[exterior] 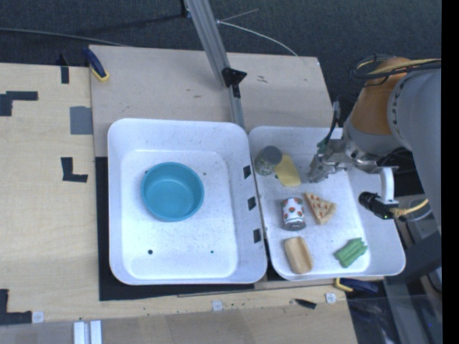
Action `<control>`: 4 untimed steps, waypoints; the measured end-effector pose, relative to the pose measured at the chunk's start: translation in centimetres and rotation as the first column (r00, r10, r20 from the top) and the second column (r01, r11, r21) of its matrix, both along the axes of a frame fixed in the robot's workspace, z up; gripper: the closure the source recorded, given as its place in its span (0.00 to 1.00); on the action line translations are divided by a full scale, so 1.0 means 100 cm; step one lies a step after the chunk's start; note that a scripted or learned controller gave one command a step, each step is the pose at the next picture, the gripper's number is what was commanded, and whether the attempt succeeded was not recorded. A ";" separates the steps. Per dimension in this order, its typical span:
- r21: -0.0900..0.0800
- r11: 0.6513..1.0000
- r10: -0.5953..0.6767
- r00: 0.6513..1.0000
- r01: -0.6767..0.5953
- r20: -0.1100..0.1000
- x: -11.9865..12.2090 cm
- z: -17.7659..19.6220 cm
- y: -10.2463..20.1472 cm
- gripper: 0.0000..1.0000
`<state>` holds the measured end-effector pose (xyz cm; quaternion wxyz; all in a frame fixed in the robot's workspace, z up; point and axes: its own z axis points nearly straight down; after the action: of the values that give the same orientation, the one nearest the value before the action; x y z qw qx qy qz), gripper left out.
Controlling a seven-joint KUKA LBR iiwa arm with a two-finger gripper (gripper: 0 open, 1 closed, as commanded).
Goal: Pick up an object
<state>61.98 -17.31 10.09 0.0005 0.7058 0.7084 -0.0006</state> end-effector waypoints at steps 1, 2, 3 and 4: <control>0.000 1.000 -0.002 1.000 0.002 0.004 -0.004 0.062 0.000 1.00; 0.000 1.000 -0.002 1.000 0.002 0.003 -0.002 0.125 -0.004 1.00; 0.000 1.000 -0.002 1.000 0.002 0.003 0.008 0.178 -0.008 1.00; 0.001 1.000 -0.002 1.000 0.002 0.000 0.008 0.187 -0.007 1.00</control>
<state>62.79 -18.04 28.78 0.0002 0.7066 0.7076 -0.0003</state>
